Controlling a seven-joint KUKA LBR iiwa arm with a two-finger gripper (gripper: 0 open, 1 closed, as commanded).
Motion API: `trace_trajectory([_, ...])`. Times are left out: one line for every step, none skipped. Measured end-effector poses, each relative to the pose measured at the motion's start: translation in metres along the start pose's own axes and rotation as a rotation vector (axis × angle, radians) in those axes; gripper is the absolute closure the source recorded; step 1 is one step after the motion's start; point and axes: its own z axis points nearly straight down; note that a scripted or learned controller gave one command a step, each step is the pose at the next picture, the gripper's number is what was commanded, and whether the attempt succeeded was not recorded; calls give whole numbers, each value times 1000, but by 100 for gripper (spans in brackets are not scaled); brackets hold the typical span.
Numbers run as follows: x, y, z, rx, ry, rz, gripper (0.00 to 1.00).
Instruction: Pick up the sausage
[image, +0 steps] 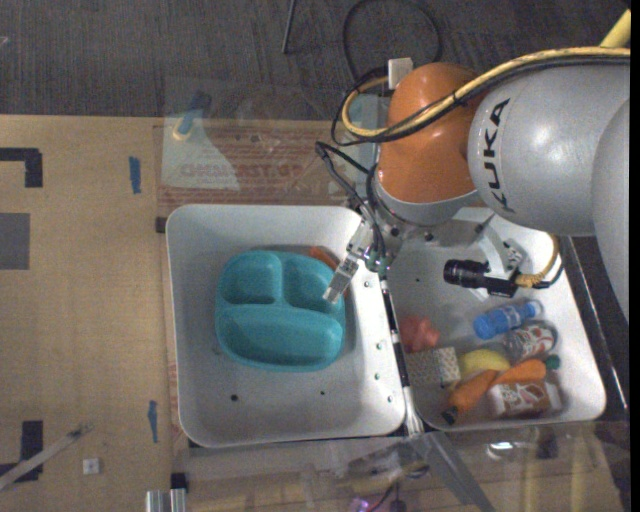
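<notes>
While the tool (340, 282) hangs over the right rim of the teal divided plate (278, 310) in the left bin (200, 400), nothing shows between its fingers, and I cannot tell whether they are apart or together. Judging from this, the pick is not yet done. A small orange-red end (322, 256) peeks out just above the plate beside the tool; it may be the sausage, mostly hidden. Bottles and play food lie in the right bin (590, 400).
</notes>
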Motion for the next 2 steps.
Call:
trace_trajectory([-56, 11, -84, -2, -4, 380, 0])
trace_trajectory([-18, 95, -71, -3, -4, 104, 0])
